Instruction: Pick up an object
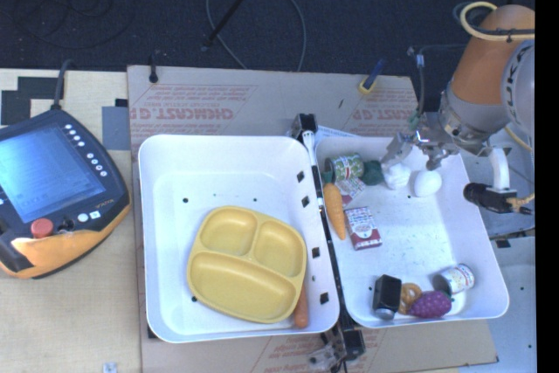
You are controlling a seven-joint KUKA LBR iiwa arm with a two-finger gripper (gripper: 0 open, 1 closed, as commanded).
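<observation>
My gripper (416, 160) hangs over the back of the right bin (489, 258), its two grey fingers spread open with nothing between them. Just below the fingertips lie two small white rounded objects (427, 183), close together. Left of them sit a green-labelled can (348, 168) and a dark green piece (373, 173). An orange carrot (334, 210) lies along the bin's left wall, with a red and white carton (362, 227) beside it. At the front of the bin are a black block (387, 294), a tan ring (410, 296), a purple lump (431, 304) and a small tin (456, 279).
The left bin (166, 188) holds a yellow divided plate (248, 263) with an orange piece (300, 310) at its front right edge. A teach pendant (52, 179) lies on the bench at far left. Cardboard (227, 100) lines the bench under both bins.
</observation>
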